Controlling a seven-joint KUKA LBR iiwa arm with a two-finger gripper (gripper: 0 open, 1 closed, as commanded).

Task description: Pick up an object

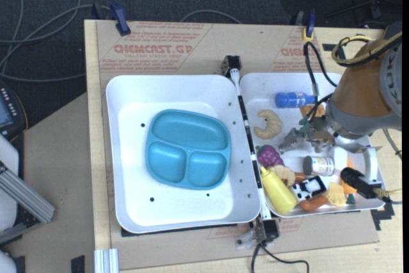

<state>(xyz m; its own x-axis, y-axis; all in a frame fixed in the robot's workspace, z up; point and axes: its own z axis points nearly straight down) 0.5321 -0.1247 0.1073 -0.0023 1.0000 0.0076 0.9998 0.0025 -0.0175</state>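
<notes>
The end effector point(305, 132) hangs low in the right white bin point(255, 87); its grip state is unclear. Nothing looks lifted yet, and the curved tan plastic croissant point(269, 124) lies just left.

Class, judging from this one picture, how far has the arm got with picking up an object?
Done: the arm has reached over the right bin, where the objects lie. In hand: nothing that shows; the croissant, blue bottle and yellow bottle all rest in that bin. Left: grasp one and lift it. The blue tray sits in the left bin.
</notes>
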